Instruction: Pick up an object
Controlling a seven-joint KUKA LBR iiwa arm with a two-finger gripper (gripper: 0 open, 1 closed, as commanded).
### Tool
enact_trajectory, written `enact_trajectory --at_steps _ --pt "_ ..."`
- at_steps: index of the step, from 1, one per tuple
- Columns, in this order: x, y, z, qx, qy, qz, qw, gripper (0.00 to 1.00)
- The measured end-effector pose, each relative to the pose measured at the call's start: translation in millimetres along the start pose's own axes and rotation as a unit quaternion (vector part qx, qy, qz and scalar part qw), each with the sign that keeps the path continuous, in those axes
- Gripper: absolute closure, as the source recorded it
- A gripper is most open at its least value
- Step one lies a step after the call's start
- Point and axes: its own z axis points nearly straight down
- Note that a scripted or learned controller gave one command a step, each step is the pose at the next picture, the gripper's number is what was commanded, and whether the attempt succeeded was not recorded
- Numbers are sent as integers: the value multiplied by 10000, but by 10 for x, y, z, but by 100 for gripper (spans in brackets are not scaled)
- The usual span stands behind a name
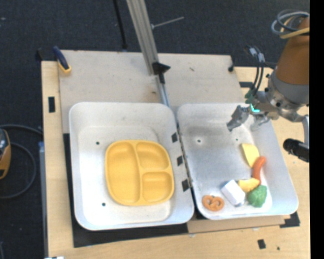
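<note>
gripper (248, 117) hangs over the right bin's (215, 150) far end, fingers apart, nothing in them. the cheese (250, 154), carrot (258, 167), broccoli (257, 195) and pretzel (213, 202) lie nearer, along the bin's right and front.

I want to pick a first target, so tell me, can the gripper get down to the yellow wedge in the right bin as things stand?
Probably yes. The gripper hangs over the right bin, and the yellow wedge lies just below it in the view with its top uncovered. The orange piece touches its lower end, which may crowd one side.
</note>
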Motion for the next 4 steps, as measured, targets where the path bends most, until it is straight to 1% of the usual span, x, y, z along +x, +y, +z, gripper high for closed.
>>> enact_trajectory --at_steps 1,2,3,4 --pt "0 5 -12 -12 -2 -2 10000 0" --pt "64 37 452 7 -2 0 10000 0" --pt "50 32 1090 17 -1 8 10000 0" --pt "40 26 1619 9 -3 13 10000 0"
